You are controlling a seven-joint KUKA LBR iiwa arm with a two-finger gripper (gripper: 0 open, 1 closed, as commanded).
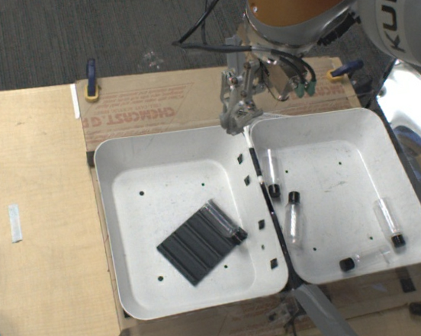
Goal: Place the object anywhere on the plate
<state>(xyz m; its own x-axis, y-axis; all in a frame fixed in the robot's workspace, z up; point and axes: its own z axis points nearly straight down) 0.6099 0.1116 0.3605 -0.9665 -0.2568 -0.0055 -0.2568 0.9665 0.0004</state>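
Note:
A dark ribbed rectangular plate (194,246) lies tilted in the left bin (115,237), near its front middle. A clear tube with a black cap (225,222) rests across the plate's right corner, its cap end pointing to the front right. My gripper (233,120) hangs above the back rim where the two bins meet, well behind the plate and the tube. I see nothing held at its tip.
The right bin (405,176) holds several more clear, black-capped tubes: one near the dividing wall (270,171), one beside it (293,219), and others at the front right (388,222). Cardboard (141,107) lies behind the bins, with clamps at its corners.

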